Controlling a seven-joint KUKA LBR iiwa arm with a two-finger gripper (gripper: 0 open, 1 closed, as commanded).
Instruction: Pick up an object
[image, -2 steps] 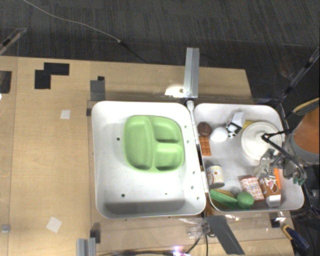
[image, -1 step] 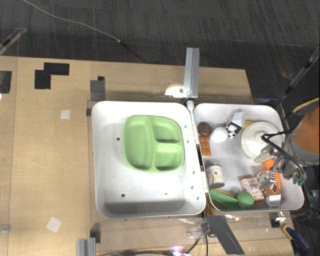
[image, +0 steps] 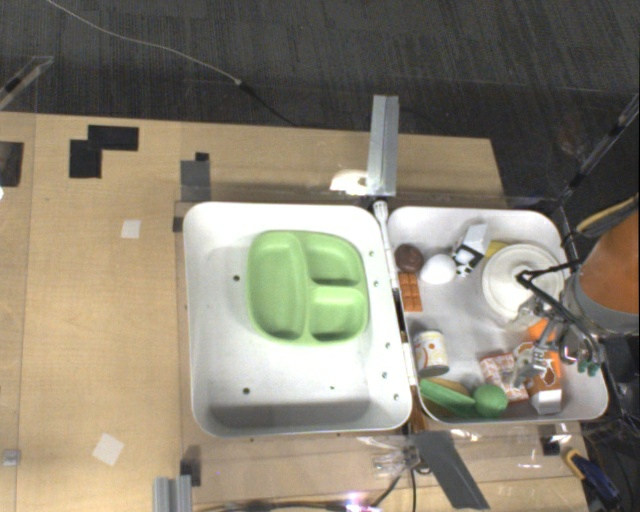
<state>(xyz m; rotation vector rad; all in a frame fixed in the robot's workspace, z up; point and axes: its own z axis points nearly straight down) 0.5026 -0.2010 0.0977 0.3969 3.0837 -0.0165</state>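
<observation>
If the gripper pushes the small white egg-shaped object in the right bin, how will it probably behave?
The white egg-shaped object looks rounded and smooth, so it would probably roll away. It lies beside a brown ball, which it may nudge. Its smooth curve could slip from two fingers.

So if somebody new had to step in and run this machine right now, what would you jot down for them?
Gripper: low in the near right corner of the right white bin, among the clutter; whether it grips anything cannot be made out.
Things: the right bin holds a white round bowl, a white ball, a brown ball, a small printed can, a green vegetable-shaped toy and small orange pieces by the gripper. The left white bin holds a green divided plate.
Done: nothing visibly lifted.
Left: pick up an object.
</observation>
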